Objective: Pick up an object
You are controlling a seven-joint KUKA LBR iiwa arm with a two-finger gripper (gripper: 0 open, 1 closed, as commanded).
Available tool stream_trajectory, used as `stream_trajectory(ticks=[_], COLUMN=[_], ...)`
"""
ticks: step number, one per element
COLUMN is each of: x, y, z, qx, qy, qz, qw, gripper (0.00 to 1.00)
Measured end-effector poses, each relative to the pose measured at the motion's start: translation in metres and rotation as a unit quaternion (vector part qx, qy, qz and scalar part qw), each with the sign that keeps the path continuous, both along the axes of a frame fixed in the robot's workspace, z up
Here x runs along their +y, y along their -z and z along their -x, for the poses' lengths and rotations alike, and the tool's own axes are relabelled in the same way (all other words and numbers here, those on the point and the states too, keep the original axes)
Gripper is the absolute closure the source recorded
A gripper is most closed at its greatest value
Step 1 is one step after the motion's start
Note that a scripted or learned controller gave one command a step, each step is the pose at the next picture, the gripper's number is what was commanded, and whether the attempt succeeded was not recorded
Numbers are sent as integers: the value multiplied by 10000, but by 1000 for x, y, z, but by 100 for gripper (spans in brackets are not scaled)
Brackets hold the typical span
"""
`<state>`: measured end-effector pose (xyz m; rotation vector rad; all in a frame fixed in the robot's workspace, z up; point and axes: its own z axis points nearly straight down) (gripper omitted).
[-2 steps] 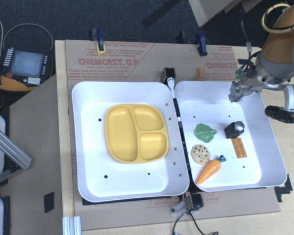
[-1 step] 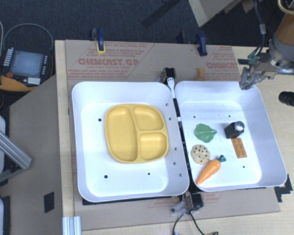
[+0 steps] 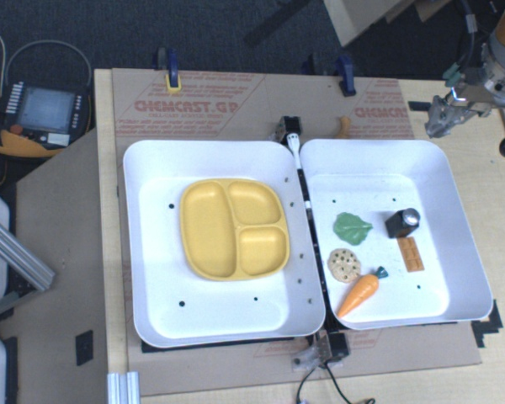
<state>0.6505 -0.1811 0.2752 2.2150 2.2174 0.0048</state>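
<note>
Gripper at upper right of view, hanging from the wrist near the frame edge, finger state indistinct, nothing visibly held

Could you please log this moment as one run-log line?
gripper: above bench, right of bins | carrot, cookie: right bin | yellow tray: left bin

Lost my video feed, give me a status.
Hand parked beyond right bin, holding nothing. Carrot, cookie, green leaf lie in that bin. Nothing in the way.

Right bin upper half bare, open from above – carrot, cookie, leaf clustered (near its left wall)
</note>
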Motion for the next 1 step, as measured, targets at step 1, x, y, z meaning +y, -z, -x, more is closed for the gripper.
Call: stream_trajectory(ticks=[1], x=[50], y=[12], z=[16], qx=[51], qy=[-15], qz=[-23], qw=[10000], gripper=[100])
